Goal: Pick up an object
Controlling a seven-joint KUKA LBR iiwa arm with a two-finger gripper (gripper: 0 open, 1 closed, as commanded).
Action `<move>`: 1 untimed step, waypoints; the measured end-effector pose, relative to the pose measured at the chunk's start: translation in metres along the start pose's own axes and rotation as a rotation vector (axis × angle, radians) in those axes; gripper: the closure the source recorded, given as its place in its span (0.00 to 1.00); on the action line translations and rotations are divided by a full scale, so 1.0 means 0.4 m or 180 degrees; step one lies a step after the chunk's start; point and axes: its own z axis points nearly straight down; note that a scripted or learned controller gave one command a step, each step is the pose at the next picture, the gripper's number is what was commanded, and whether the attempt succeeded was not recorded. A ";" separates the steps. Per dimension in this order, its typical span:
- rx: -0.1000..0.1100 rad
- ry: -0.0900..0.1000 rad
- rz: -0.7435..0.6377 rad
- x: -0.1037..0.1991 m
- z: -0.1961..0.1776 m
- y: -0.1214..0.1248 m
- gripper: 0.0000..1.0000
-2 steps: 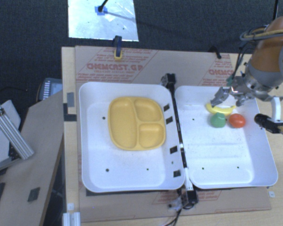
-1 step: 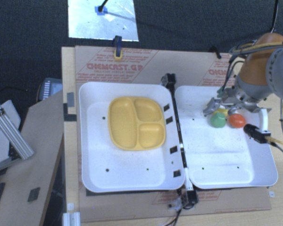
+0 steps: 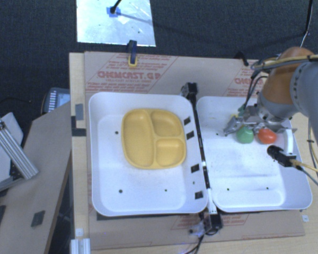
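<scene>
A small green object (image 3: pixel 245 135) and an orange-red one (image 3: pixel 266 136) lie touching, at the far side of the right bin (image 3: pixel 254 194). The gripper (image 3: pixel 237 125) is lowered just left of the green object; whether anything is gripped cannot be told. A yellow divided plate (image 3: pixel 152 138) sits in the left bin (image 3: pixel 103 189).

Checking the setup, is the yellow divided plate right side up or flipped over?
Right side up: the yellow divided plastic plate shows three hollow compartments facing the camera.
</scene>
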 end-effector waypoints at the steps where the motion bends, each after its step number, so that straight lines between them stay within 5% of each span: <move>1: -0.0020 -0.0004 0.0001 -0.001 -0.034 0.005 1.00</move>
